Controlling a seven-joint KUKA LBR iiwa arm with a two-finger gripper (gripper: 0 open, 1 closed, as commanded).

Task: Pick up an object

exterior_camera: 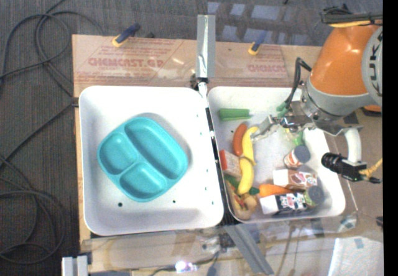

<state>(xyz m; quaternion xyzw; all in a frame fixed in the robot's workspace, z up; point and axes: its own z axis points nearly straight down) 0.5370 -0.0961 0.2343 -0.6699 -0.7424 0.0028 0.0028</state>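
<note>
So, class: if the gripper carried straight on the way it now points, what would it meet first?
The gripper points left across the right bin. First in that line is probably the yellow banana, with the red-orange pepper beside it. From above, its height over them is unclear, so it might pass over both.

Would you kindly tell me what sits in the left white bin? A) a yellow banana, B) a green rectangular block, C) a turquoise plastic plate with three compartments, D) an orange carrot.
C: the turquoise plastic plate with three compartments lies alone in the left white bin, while the yellow banana, green rectangular block and orange carrot all lie in the right white bin.
</note>
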